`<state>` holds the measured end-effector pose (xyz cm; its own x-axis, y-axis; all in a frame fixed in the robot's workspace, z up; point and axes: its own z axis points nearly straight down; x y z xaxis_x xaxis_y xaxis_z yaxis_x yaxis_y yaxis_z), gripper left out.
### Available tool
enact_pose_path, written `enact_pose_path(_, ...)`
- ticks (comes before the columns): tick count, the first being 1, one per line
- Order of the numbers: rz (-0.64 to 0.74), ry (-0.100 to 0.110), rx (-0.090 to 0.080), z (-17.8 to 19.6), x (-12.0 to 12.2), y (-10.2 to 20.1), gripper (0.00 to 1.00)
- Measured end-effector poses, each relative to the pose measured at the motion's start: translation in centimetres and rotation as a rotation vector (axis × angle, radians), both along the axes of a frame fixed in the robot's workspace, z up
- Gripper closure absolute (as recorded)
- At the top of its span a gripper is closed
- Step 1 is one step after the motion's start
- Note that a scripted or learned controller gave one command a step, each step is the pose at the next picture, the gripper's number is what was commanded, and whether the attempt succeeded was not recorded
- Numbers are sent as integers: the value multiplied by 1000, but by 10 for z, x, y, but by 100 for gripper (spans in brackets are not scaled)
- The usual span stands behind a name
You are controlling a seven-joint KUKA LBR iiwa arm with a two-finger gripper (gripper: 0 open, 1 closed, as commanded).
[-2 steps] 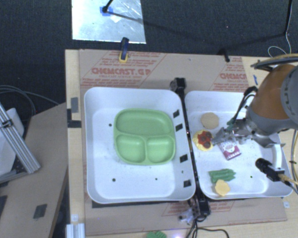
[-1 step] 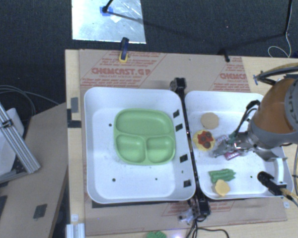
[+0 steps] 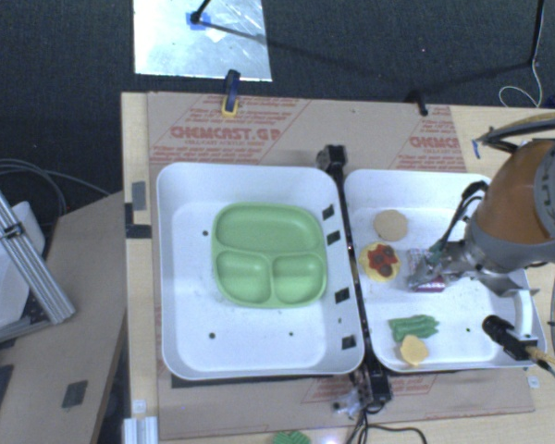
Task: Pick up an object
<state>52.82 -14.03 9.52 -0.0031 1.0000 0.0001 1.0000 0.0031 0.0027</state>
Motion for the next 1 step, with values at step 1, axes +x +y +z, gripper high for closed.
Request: enact_pose_path(1,11,-11,1,95,50,77,100)
